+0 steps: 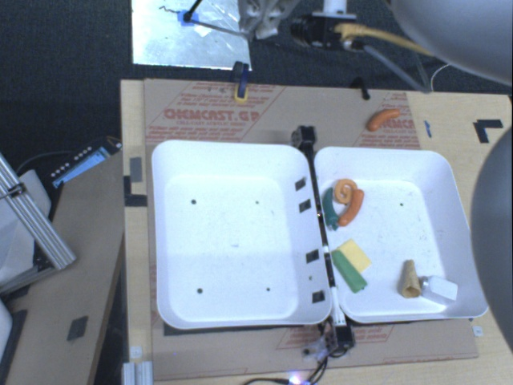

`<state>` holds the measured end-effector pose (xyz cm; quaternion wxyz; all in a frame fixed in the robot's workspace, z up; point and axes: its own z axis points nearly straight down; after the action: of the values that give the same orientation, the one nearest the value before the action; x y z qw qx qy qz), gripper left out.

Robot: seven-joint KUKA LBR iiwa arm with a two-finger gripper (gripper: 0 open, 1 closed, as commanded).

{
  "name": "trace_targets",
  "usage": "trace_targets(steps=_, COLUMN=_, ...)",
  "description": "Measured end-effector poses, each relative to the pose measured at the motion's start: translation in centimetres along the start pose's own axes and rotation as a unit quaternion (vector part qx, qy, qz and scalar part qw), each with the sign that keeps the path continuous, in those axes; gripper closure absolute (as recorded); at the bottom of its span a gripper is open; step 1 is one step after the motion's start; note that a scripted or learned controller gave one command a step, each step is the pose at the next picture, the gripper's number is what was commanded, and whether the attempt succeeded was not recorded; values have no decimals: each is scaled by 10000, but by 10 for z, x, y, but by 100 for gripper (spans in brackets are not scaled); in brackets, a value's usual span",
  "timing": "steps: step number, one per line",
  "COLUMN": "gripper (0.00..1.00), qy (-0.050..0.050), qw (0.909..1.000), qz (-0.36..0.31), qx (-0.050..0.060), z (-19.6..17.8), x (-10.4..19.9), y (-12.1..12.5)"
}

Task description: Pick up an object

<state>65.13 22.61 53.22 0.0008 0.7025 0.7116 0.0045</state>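
Note:
The right bin (433,179) holds several small objects. An orange curled piece (349,198) lies beside a dark teal piece (329,211) near the divider. A yellow and green block (350,265) lies in front of them. A tan piece (409,279) sits next to a small white piece (440,289) at the front right. My gripper (265,18) hangs at the top of the view, beyond the far edge of the bench and well away from both bins, with nothing seen in it.
The left bin (172,215) stands beside the right one. An orange sausage-shaped object (383,119) lies on the cardboard behind the right bin. A yellow and blue clamp (240,83) sits at the board's far edge. The blurred grey arm (449,10) crosses the top right.

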Motion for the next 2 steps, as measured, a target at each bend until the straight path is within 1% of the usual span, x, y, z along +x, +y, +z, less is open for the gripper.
trace_targets(steps=1, gripper=100, qy=-19, qw=10000, qz=30, qx=21, z=-3, x=9, y=17)
trace_targets(steps=2, gripper=100, qy=-38, qw=9999, qz=97, qx=28, z=-4, x=-83, y=17)
